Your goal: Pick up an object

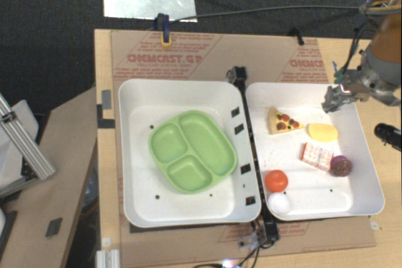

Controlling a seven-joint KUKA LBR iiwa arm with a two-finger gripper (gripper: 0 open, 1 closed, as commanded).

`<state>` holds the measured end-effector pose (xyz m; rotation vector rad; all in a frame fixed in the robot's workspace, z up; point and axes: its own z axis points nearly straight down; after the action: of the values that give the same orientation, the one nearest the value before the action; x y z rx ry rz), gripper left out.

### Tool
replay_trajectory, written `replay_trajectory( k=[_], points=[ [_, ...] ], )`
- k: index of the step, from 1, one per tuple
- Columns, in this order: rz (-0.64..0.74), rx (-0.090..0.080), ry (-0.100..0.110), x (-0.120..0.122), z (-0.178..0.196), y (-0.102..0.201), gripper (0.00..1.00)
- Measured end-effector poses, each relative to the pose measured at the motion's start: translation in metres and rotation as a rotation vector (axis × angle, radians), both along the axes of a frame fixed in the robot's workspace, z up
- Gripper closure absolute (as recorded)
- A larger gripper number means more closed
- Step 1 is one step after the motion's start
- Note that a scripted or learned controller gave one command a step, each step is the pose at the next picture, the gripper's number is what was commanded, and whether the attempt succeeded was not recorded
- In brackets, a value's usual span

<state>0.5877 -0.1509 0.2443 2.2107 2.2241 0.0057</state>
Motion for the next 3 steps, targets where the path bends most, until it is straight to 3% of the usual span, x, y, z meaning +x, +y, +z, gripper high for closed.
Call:
replay_trajectory(
  k=[2,3],
  points=[
    [0.003,0.003,0.005,-0.025,0.008,0.11,1.0],
    [0.003,0.003,0.005,-0.026,0.006,0.156,1.0]
  ],
)
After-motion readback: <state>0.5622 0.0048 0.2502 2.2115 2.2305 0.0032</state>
